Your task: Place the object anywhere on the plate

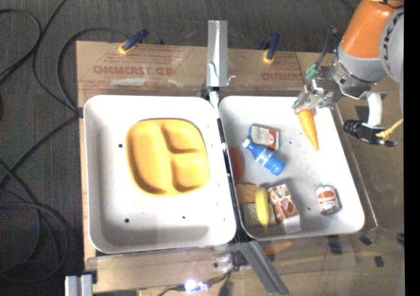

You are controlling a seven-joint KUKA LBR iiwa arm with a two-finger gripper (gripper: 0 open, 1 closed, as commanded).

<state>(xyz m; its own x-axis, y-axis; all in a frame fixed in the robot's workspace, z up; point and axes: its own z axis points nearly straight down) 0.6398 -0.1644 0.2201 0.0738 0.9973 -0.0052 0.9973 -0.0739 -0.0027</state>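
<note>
Above right bin: hand (308, 105) grips carrot (310, 128), top hidden.

Both bins (105, 222) white. Divided plate (168, 155) yellow-orange throughout. Carrot (309, 128) orange. Bottle (265, 157) blue with white cap. Small packet (264, 136) red and white. Carton (283, 206) brown-red with white panels. Can (327, 199) red label, silver ends. Banana (262, 206) yellow. Arm (371, 32) grey with orange band. Bench board (151, 68) brown cardboard, red print; clamps (132, 41) blue and yellow.
</note>
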